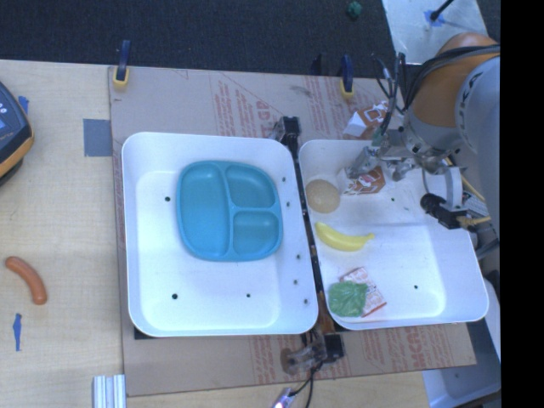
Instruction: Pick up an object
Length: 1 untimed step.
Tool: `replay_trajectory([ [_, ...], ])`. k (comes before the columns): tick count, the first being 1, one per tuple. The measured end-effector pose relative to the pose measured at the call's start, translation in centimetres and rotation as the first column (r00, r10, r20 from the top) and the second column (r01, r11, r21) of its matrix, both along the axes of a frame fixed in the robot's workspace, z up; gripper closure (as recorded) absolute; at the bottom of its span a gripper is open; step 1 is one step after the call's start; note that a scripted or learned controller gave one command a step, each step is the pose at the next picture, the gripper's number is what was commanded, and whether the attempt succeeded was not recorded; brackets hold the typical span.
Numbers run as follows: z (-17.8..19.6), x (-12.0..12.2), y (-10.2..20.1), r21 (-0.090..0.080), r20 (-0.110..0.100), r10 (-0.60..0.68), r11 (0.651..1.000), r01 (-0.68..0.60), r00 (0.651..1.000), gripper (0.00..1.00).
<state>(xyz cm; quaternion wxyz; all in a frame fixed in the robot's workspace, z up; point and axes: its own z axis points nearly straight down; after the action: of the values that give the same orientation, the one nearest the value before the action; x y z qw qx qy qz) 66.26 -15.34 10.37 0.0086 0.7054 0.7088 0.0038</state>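
Note:
The right bin (442, 304) holds a tan round bun (323, 195), a yellow banana (343, 238), a green leafy piece (347, 298) lying on a red and white packet (372, 294), and a second red and white packet (365, 180) near the back. My gripper (384, 156) hangs low over the back of this bin, just above and to the right of that second packet. The grey arm with its orange band (446, 87) reaches in from the upper right. Whether the gripper touches the packet is hidden.
In the left bin (144, 296) lies a blue divided plate (229, 211). Another small packet (367, 122) rests behind the right bin's back rim. On the bench at the far left are a red sausage (27, 280) and a dark device (10, 130).

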Motion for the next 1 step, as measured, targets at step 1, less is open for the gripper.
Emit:
replay_trajectory([
  [1, -0.04, 0.07, -2.11, 0.011, -0.001, 0.002, 1.0, -0.002, 1.0, 0.0],
])
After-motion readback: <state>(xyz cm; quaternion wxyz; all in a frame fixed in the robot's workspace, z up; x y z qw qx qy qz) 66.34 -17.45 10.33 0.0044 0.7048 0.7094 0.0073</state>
